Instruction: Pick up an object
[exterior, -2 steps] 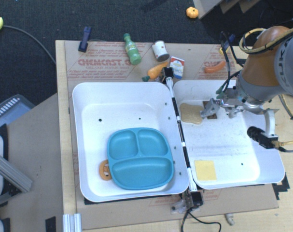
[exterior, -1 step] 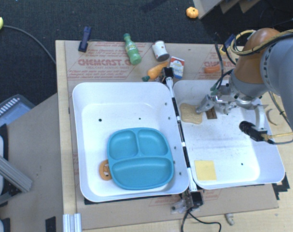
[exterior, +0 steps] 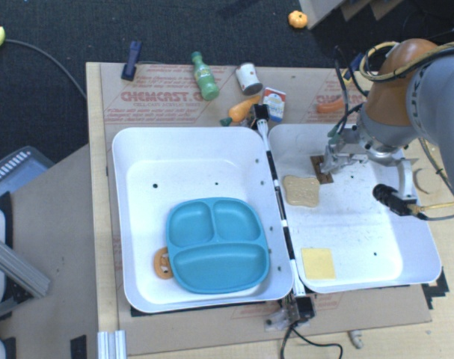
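Gripper (exterior: 325, 167) low near right white bin's (exterior: 376, 271) far-left wall, beside small brown block (exterior: 321, 164); jaw state indiscernible. Right bin: tan bread slice (exterior: 301, 191), yellow cheese square (exterior: 318, 263). Left white bin (exterior: 137, 193): blue divided plate (exterior: 217, 243).

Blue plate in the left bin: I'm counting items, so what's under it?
An orange-brown pretzel-like piece sticks out from under the blue plate at its left edge. How far it runs beneath, and anything else below, is hidden by the plate.
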{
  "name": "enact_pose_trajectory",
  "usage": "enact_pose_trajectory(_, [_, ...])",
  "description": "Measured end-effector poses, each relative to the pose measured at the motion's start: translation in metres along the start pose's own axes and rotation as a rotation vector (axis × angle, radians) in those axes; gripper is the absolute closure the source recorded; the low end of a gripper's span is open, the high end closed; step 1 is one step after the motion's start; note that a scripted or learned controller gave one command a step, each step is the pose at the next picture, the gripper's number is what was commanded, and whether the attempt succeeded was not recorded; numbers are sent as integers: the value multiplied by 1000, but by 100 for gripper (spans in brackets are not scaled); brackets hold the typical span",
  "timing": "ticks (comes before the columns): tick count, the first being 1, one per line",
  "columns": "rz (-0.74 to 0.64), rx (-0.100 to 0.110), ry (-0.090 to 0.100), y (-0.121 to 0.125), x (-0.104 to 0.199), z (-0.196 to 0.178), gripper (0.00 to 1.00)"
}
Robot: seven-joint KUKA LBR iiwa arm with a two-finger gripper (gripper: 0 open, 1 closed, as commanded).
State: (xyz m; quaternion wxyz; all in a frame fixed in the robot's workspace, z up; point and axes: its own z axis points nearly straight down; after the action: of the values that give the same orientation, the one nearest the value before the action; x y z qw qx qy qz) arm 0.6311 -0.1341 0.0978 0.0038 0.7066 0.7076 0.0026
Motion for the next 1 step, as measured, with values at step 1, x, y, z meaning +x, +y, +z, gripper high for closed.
enact_pose_trajectory(1, [0,1,0,0,0,0,0])
